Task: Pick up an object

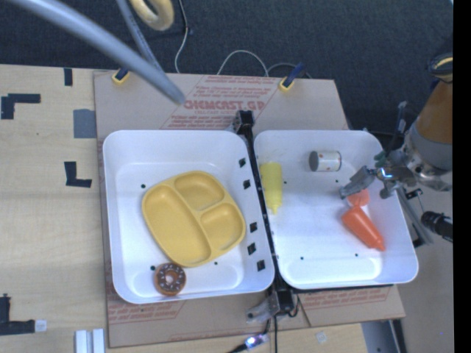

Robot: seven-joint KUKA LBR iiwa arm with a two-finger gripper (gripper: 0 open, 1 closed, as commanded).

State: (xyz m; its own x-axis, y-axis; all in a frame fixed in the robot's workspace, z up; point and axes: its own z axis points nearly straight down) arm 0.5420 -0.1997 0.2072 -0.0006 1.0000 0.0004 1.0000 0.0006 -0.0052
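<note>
My gripper [372,183] hangs over the right side of the right bin [324,271], its grey fingers spread apart with nothing between them. Just below it lies an orange carrot [363,225], its upper tip close to the fingers. A small grey cylinder [324,160] rests near the bin's back, left of the gripper. A yellow corn cob [272,185] lies along the right bin's left wall. In the left bin [121,197] sits a yellow divided plate [193,215], with a chocolate donut [170,279] at the front.
A black divider [252,197] runs between the two bins. The arm's orange band [440,116] and grey wrist stand at the right edge. A grey pole [88,31] crosses the top left above the cardboard base.
</note>
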